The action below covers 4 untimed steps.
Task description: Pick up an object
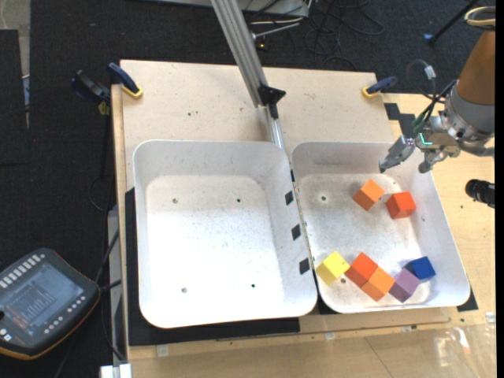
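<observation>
The claw (413, 156), fingers spread apart and gripping nothing, hangs just above and right of the orange cube (368, 194) in the right bin (315, 181), apparently placed for a descent onto it.

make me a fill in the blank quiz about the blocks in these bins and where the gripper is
1. All the blocks lie in the ____ bin.
2. The yellow block touches an ____ block.
3. The gripper hovers over that bin's ____ right corner.
4. The blue block sits beside a ____ block.

Missing words: right; orange; far; purple
</observation>
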Available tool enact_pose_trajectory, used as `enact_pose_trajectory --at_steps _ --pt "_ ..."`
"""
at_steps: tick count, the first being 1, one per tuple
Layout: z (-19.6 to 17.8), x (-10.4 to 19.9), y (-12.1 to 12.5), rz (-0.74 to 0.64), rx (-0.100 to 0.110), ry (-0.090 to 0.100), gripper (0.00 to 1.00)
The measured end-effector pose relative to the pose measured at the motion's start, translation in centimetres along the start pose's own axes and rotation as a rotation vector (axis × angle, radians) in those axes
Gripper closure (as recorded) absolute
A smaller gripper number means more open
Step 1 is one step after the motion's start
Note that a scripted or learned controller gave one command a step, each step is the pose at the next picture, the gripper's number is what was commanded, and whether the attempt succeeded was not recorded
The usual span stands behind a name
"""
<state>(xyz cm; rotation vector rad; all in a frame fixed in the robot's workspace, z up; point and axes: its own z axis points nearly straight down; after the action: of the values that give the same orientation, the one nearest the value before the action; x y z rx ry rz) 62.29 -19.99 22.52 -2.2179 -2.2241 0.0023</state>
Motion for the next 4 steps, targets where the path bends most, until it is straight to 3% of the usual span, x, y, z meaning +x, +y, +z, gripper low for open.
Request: enact_pose_trajectory --at_steps 1,2,3,4 --pt "5.4 -1.0 0.0 0.004 0.003 0.001 0.00" --pt "9.5 -1.1 0.5 0.001 -0.018 -0.005 0.00" --pt "12.7 -1.0 0.7 0.000 -0.007 0.000 0.00" --pt "11.7 -1.0 0.7 -0.001 -0.007 -0.001 1.00"
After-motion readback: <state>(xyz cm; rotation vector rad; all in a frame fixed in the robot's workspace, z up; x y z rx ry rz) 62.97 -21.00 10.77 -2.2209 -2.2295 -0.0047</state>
